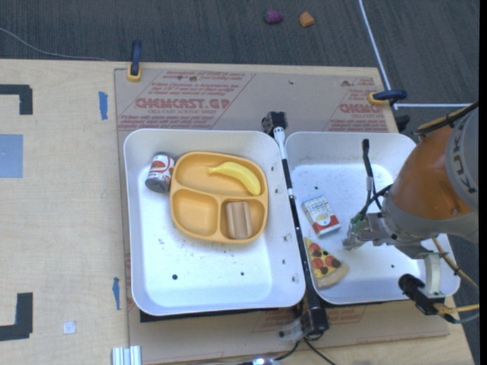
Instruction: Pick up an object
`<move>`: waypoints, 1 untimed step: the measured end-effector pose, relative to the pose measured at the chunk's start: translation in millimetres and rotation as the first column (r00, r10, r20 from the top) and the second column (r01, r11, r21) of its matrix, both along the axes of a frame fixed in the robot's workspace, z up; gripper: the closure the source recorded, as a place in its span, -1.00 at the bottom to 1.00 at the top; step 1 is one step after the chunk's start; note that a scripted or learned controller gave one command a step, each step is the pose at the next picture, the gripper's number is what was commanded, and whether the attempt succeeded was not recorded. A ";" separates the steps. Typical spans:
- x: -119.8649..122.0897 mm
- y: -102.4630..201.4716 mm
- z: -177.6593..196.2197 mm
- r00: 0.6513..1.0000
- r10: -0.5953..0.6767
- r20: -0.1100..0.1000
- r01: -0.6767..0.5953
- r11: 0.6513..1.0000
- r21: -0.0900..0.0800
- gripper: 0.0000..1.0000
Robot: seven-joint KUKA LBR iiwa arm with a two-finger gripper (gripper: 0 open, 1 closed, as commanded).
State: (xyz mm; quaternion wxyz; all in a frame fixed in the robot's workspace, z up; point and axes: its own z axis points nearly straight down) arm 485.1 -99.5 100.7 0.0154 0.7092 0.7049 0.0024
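The grey two-finger gripper (356, 234) is hovering in the right white bin (346, 152) beside the small red-and-white carton (320, 214); its grip state cannot be told.

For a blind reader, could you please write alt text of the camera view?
A grey-and-orange arm reaches over the right bin, near a small carton and pizza slice. The left bin holds a can and a yellow tray with banana.

Red print reading "CHEMCAST GP" repeats across the brown paper-covered sheet (228, 97) lying under the two bins, once at upper left and partly again at upper right. Its smaller lines are too small to read.
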 end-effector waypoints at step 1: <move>-0.2 0.1 -0.2 1.000 0.000 -0.001 0.000 1.000 0.000 -1.00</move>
